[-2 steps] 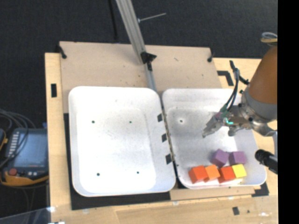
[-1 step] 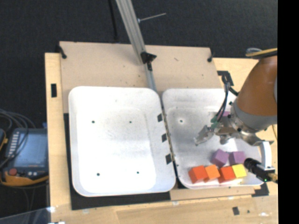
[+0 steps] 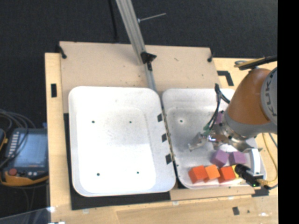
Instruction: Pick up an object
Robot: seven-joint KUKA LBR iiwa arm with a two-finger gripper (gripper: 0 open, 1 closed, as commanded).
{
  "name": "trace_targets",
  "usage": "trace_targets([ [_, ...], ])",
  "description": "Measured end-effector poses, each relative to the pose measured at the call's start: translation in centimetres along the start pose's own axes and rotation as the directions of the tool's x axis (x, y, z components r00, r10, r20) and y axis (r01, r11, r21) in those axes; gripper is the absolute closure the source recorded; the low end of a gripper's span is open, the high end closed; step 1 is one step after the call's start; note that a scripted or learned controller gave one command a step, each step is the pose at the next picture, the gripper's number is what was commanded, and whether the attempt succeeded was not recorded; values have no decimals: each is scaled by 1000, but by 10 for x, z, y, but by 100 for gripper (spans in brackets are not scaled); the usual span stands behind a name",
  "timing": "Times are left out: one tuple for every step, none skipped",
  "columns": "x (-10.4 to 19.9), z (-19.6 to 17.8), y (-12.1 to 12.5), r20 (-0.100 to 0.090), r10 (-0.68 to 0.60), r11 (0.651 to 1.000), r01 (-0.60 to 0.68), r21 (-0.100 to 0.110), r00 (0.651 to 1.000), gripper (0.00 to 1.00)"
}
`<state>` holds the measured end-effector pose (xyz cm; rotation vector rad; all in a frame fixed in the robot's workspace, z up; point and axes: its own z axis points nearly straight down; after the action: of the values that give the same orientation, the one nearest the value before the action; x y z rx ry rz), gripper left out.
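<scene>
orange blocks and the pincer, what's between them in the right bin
In the camera view, the purple blocks lie to the right of the stretch between the pincer and the orange blocks; otherwise it is bare white bin floor.

We see the arm reaching in from the right, its orange band above the wrist. The claw points down and leftward, hanging low.

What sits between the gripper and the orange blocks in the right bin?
Nothing visible. The gripper hangs over bare bin floor, and the orange blocks lie in the open toward the near wall, purple blocks beside them.
</scene>
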<state>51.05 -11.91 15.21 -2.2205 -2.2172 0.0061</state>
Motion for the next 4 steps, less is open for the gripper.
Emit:
trace_targets([
  [-1, 52, 0, 0, 0, 1000, 0, -2, 1000, 0],
  [-2, 39, 2, 1, 8, 1000, -8, -11, 1000, 100],
  [-6, -12, 13, 2, -4, 1000, 4, -12, 1000, 100],
  [-4, -60, 6, 2, -5, 1000, 5, -13, 1000, 100],
])
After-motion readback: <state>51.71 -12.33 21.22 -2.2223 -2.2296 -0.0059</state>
